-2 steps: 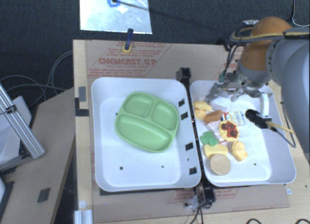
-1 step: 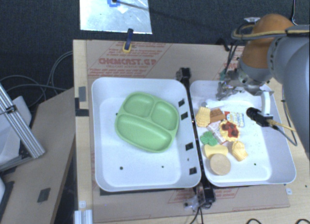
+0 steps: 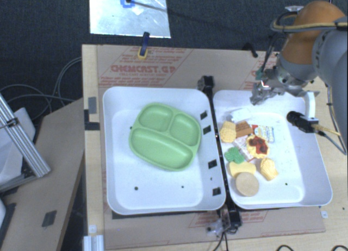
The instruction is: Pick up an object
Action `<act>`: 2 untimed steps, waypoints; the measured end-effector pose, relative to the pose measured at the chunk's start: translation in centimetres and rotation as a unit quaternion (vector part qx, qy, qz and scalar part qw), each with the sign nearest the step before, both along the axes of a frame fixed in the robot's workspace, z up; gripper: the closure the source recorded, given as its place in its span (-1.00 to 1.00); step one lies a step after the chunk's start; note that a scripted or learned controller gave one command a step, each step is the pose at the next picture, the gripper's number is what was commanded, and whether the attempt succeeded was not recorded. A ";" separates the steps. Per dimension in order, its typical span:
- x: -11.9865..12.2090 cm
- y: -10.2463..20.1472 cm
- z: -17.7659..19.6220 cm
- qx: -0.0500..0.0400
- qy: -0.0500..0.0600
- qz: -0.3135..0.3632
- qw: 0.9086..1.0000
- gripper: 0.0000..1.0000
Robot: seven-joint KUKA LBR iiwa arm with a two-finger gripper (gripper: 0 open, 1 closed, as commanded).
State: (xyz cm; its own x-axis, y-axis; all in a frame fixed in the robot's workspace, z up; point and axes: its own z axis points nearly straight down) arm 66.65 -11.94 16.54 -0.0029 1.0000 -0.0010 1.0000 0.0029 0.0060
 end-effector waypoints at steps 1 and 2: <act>0.2 0.0 5.5 0.000 -0.001 0.001 1.000 1.00; -2.3 5.2 5.3 0.001 0.003 0.003 1.000 1.00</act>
State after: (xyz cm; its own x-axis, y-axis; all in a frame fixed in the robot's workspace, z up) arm 64.32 -6.79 21.80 -0.0087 1.0000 0.0018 1.0000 0.0087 0.0005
